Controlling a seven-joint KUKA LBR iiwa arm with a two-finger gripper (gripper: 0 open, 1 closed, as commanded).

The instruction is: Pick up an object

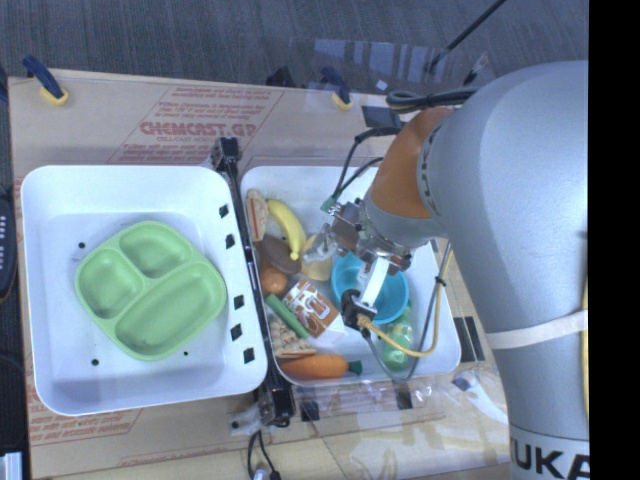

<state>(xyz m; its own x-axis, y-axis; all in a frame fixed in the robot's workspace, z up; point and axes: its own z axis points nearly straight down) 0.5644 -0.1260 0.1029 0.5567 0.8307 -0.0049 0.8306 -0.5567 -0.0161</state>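
A: Which step are we at?

B: We take it to be the approach. Our gripper hangs low over the right bin, near the middle of the frame, about between the banana and the blue bowl. We see nothing in its grasp. We cannot tell whether it is released or clenched, because the wrist hides it.

A: What is there for us to take?

B: The loose things all lie in that bin. The banana is at its upper left and the bowl is at its right, partly under our wrist. A packet sits in the middle and a carrot lies along the lower edge. The left bin holds a green plate, well apart from us.

A: What does the next move call for?

B: We judge that we must settle on one thing and come straight down on it. The heap is crowded, with things touching. The banana or the carrot looks best to us, since each has a free side. The bowl seems harder, as our own arm covers part of it.
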